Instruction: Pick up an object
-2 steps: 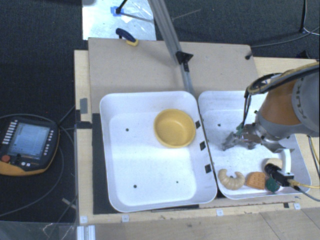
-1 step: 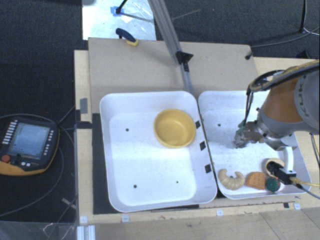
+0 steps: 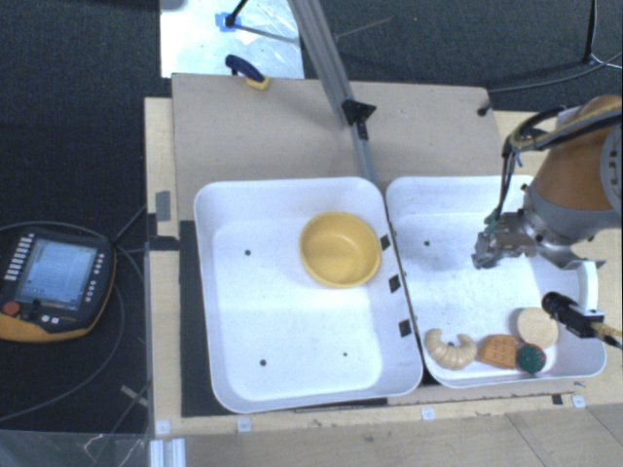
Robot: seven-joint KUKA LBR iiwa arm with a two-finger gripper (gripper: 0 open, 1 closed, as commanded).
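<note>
At the far left of the frame, on dark carpet, a handheld control pendant [image 3: 51, 282] with a lit screen and an orange underside is seen, a cable running from it. Near the top, left of centre, a small blue and yellow clamp [image 3: 245, 70] is fixed at the back edge of the tan bench [image 3: 428, 129]. A grey metal pole [image 3: 326, 52] slants down from the top edge to a black bracket just behind the bins.

Two shallow white bins are set side by side on the bench, their inner edges touching. The left bin [image 3: 282, 358] fills the middle of the frame; a yellow bowl [image 3: 340, 249] is placed upright in its upper right part, close to the shared edge.

The right bin [image 3: 438, 212] lies right of centre. Along its lower edge a row of small items is gathered: a pale croissant-shaped piece [image 3: 450, 347], an orange waffle-like piece [image 3: 497, 351] just beside it, a dark green ball [image 3: 531, 359] touching that, and a cream disc [image 3: 536, 327] just above the ball.

At the right edge the grey and orange arm [image 3: 584, 188] is seen reaching in. Its gripper [image 3: 494, 249] is positioned over the upper middle of the right bin, well apart from the row of items. Nothing is seen between its fingers; whether they are spread or closed cannot be told.
</note>
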